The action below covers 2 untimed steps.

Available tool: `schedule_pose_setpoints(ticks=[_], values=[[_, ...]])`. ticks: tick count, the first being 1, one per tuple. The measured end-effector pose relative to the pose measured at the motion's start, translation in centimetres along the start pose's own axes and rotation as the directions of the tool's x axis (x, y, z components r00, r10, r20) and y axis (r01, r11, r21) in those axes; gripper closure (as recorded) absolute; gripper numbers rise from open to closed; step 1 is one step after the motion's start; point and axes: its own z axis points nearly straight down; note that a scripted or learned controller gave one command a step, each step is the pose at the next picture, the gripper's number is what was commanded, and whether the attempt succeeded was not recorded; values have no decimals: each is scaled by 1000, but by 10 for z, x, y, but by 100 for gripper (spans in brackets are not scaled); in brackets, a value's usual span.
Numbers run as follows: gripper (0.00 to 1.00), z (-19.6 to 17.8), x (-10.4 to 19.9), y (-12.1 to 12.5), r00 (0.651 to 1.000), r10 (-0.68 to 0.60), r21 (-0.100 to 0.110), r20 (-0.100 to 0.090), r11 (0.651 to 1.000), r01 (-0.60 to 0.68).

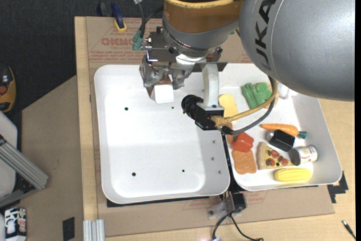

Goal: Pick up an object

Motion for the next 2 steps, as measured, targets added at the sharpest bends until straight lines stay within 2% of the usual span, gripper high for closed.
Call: schedule_pose_setpoints(ticks=[1,2], values=[[100,-36,-23,35,1000,7,-19,-5,1000,-7],[100,-183,6,34,1000,0,-33,-12,999,0]])
